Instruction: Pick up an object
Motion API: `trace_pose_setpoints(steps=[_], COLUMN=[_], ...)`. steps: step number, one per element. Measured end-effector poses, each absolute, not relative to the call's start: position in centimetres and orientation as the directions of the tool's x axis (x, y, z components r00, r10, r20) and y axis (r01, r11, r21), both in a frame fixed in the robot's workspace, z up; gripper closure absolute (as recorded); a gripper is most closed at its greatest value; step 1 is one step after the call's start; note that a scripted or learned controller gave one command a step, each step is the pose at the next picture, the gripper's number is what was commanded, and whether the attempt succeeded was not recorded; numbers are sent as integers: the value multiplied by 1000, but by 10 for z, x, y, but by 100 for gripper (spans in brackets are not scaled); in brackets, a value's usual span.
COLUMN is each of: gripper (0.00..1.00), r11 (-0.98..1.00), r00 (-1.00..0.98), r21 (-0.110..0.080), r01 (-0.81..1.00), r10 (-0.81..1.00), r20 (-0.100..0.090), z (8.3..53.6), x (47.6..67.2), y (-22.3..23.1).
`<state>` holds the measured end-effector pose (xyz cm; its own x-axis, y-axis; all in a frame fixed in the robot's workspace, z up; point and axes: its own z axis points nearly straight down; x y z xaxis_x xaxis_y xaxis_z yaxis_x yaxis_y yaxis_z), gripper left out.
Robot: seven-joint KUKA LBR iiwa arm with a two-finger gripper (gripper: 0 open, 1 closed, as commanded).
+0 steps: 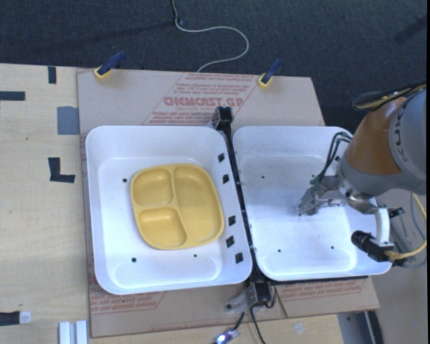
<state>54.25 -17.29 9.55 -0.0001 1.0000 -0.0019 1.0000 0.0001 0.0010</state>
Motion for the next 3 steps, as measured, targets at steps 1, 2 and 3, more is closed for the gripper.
trace_pose_setpoints(steps=[1, 2, 3], gripper=[100, 100, 100], r11=[1, 2, 2], r00=[-1, -2, -2], r21=[2, 3, 3], r01=[1000, 1000, 1000], r10=[1000, 1000, 1000], r20=[0, 0, 0], z=[139, 181, 227], x=[547, 548, 548], y=[-175, -171, -170])
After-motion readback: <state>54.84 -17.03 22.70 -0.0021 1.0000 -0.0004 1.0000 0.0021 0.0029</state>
